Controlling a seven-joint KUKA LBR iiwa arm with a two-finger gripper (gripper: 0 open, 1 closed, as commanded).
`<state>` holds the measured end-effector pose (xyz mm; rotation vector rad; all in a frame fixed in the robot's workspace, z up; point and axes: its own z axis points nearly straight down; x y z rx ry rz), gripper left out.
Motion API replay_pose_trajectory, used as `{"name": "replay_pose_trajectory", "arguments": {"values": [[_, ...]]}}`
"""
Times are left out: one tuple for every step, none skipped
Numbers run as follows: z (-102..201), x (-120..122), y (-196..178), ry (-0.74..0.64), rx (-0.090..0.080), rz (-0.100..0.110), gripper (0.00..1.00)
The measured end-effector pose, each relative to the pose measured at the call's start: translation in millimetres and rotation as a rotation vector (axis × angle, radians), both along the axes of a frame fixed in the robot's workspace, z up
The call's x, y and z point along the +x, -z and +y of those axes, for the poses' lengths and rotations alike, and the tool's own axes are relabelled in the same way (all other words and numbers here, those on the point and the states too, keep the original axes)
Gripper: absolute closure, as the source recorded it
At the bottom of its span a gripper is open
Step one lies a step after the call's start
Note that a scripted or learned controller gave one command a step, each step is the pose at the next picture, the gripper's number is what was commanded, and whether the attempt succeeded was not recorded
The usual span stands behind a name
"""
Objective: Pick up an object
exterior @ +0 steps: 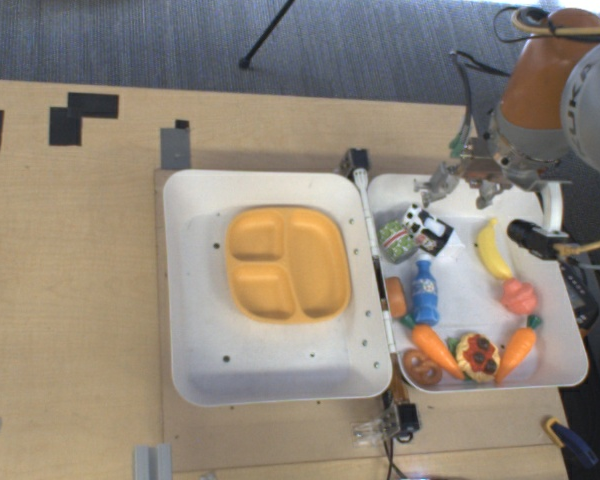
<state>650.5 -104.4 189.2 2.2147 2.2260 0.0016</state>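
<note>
My gripper [460,188] hangs over the far end of the right bin [570,353], open, with nothing between its fingers. Just below and left of it lie a black-and-white carton [426,229] and a green packet [395,235]. A yellow banana [493,250] lies to its lower right. Nearer the front are a blue bottle [424,293], a pink fruit [518,296], two carrots [435,346] [517,348] and a small pizza [477,355].
The left bin [195,368] holds a yellow divided plate [285,263]. A brown sausage-like piece [395,298] lies along the right bin's left wall, and a reddish round piece [421,369] sits in its front corner. A metal divider [372,248] runs between the bins.
</note>
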Motion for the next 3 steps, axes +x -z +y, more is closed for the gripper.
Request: {"name": "replay_pose_trajectory", "arguments": {"values": [[1.3,-0.6,103.0,-0.388,-0.003,-0.003,0.0],[1.8,1.2,90.9,-0.389,-0.004,-0.008,1.0],[45.2,16.7,-1.9,-0.498,-0.002,-0.005,1.0]]}}
